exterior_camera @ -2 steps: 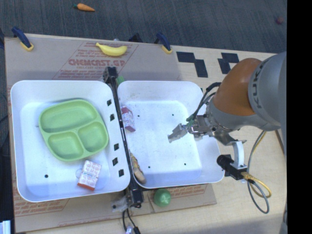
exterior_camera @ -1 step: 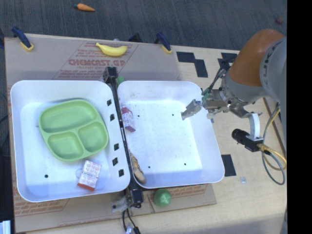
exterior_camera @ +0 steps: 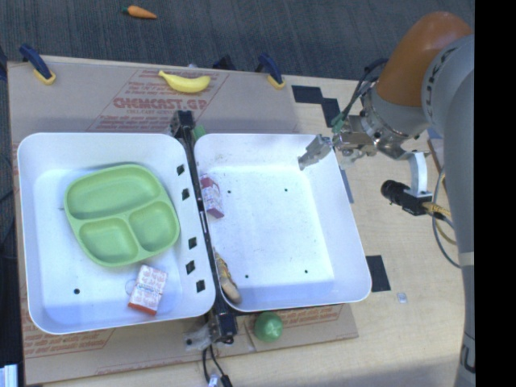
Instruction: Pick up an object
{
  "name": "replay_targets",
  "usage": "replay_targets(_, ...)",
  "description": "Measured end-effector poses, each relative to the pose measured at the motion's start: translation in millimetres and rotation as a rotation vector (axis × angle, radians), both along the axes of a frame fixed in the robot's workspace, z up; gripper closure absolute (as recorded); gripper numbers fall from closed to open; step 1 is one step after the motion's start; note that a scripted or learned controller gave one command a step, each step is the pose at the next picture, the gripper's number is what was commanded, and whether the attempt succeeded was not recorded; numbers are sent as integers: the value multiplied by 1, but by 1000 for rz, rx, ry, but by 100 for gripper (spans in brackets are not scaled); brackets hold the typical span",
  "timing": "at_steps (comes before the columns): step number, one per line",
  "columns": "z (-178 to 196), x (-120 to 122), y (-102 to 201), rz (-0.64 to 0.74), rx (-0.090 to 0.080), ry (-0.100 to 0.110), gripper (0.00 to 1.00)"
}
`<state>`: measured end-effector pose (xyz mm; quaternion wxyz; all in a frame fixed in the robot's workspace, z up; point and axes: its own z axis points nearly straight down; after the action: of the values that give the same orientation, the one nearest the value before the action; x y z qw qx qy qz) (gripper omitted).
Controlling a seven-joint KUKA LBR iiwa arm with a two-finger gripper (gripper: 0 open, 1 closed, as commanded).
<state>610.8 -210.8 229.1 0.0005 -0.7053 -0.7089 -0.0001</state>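
My gripper hangs over the far right rim of the right bin, with nothing seen in it. A small red and white wrapper lies against that bin's left wall. A tan lumpy object rests in its near left corner. Both are well to the left of the gripper. In the left bin sits a green divided plate, and a red and white packet lies in front of it.
A yellow banana lies on the cardboard behind the bins. A green ball sits on the cardboard in front of the right bin. Black clips run along the divider between the bins. An orange carrot lies on the floor beyond.
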Motion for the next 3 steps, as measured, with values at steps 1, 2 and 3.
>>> replay_targets(1, -137, -18, 1, 1, 0, 2, 0)
replay_targets(2, -47, 29, 41, 1, 0, -1, 0)
replay_targets(3, -34, 46, 0, -1, 0, 0, 0)
